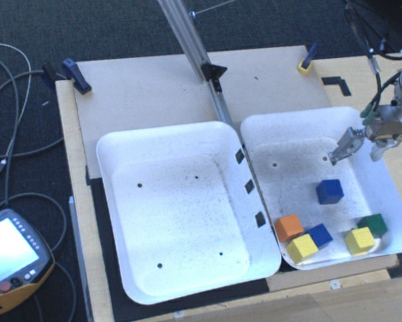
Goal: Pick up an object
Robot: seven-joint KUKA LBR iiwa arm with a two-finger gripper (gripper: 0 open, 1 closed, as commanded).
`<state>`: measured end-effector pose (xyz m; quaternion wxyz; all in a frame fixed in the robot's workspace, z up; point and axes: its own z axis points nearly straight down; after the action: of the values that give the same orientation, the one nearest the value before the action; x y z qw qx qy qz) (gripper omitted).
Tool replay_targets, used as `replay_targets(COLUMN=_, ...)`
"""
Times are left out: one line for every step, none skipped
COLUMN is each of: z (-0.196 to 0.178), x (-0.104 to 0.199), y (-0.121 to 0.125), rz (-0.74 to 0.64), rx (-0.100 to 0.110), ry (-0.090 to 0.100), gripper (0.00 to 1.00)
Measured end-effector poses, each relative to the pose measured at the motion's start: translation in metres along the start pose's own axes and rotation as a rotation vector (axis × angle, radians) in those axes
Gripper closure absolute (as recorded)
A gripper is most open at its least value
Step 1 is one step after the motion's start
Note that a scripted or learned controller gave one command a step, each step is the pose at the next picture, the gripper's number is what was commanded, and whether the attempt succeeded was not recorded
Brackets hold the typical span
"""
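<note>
The gripper (pixel 354 145) reaches in from the right over the far right rim of the right bin (pixel 294 126), its long axis slanting down and left toward the bin floor. Whether its jaws are spread or pressed together cannot be told from this angle, and nothing shows between them.

Six cubes lie in the right bin. A blue cube (pixel 329 191) sits alone mid-floor, near the gripper but apart from it, its edges turned slightly off the bin's walls (being cubes, none has a long axis). Along the near wall, an orange cube (pixel 288 227) touches a yellow cube (pixel 303 247), with a small blue cube (pixel 319 235) just beside them. Toward the near right corner, a second yellow cube (pixel 359 240) rests against a green cube (pixel 373 225).

The left bin (pixel 114 159) lies beside it.
</note>
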<state>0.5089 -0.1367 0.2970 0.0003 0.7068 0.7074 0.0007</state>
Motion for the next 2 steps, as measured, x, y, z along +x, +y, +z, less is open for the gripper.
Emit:
replay_targets(z=0.174, x=-0.04, y=-0.003, rz=0.003, rx=0.011, ry=0.003, gripper=0.0)
replay_targets(z=0.158, x=-0.039, y=0.0, rz=0.0, rx=0.0, ry=0.001, gripper=1.0)
